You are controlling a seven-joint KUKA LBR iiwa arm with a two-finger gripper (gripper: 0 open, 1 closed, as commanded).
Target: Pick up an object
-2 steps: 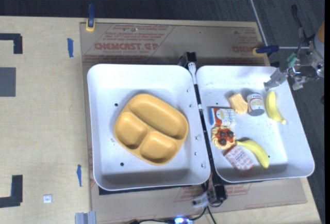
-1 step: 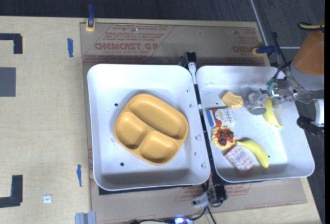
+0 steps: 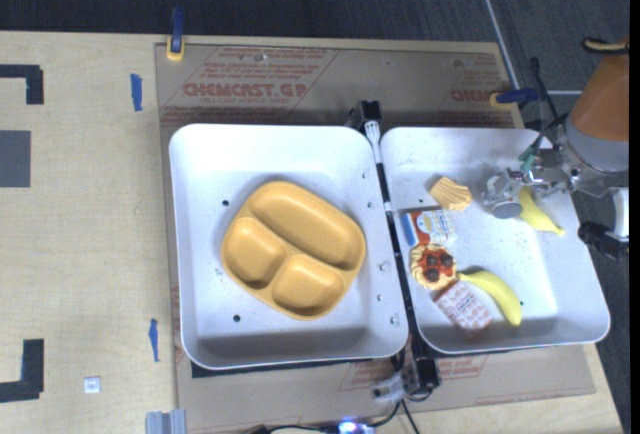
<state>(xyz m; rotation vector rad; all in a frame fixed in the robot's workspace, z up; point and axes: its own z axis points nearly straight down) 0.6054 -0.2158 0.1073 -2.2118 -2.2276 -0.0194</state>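
Gripper [image 3: 512, 190] sat low in right bin [image 3: 590, 327], jaw state unreadable, touching a small yellow piece [image 3: 541, 216], with a banana [image 3: 497, 292], wafer [image 3: 451, 192] and packets nearby; board behind read "CHEMCAST GP" [image 3: 243, 89].

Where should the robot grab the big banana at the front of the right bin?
Probably across the middle of the banana, coming straight down from above. It lies flat and curved on the bin floor, and its far side is open. A red-and-white packet sits tight against its near-left side, so the gripper should straddle the narrow width.
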